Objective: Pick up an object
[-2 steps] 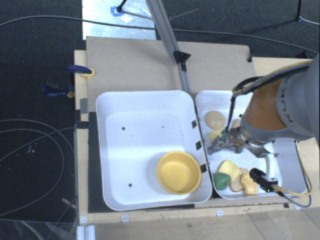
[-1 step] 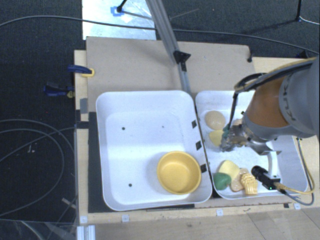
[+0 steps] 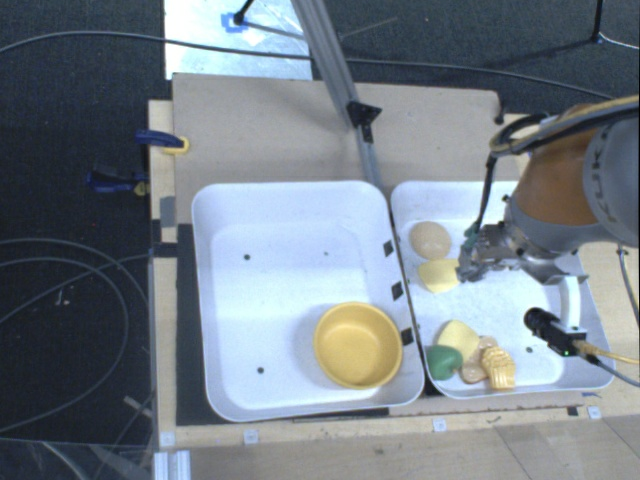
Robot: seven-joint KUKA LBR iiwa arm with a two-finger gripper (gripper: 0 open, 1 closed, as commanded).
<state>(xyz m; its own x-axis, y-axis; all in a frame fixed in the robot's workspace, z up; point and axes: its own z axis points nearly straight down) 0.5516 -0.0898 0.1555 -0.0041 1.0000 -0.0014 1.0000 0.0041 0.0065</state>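
The right bin (image 3: 560, 368) holds a beige egg-shaped object (image 3: 431, 239), a pale yellow block (image 3: 437, 275), a yellow wedge (image 3: 457, 337), a green piece (image 3: 443, 361) and a tan ridged toy (image 3: 494, 363). My gripper (image 3: 473, 265) is low in this bin, just right of the pale yellow block and below the beige egg. A yellow bowl (image 3: 357, 344) sits in the left bin (image 3: 250, 268) near its front right corner.
A grey pole (image 3: 330, 58) slants from the top down to the seam between the bins. Blue and yellow clamps (image 3: 150, 143) are fixed at the bench's left edge. Cables lie on the dark floor at left.
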